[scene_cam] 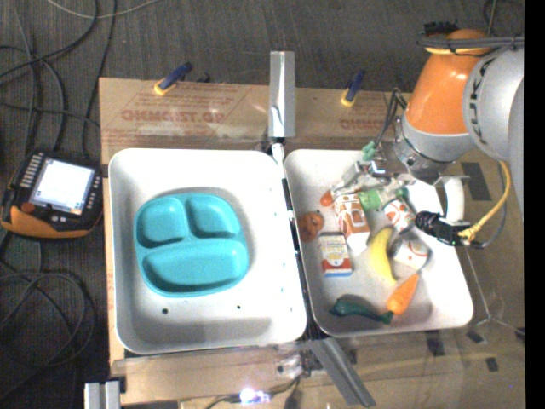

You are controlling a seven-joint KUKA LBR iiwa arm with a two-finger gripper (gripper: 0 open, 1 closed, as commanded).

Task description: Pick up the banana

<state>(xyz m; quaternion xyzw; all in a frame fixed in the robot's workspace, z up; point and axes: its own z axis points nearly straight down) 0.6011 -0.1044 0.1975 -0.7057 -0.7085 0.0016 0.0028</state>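
Banana [381, 254]: right bin [456, 309], middle; lies flat, long axis running near-to-far, slightly tilted.
Claw [375, 177]: hangs over the bin's far part, by small cartons [351, 216]; finger state cannot tell.
Key relation: banana sits nearer the camera than the claw, close, almost straight below it in view.
Neighbours: carrot [404, 292] just beside banana's near end.
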